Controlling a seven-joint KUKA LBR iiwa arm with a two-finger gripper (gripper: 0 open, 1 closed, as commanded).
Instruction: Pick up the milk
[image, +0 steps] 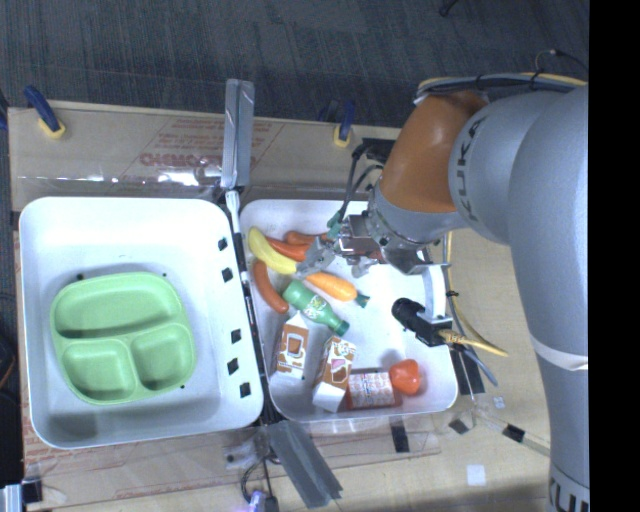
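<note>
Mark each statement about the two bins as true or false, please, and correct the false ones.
1. The green tray lies in the left bin. True.
2. The banana lies in the left bin. False: it lies in the right bin, near its far left corner.
3. The gripper is over the right bin. True.
4. The green bottle stands upright. False: it lies on its side.
5. Two cartons lie side by side in the near part of the right bin. True.
6. The tomato rests on the green tray. False: it is in the right bin, near the front.
</note>
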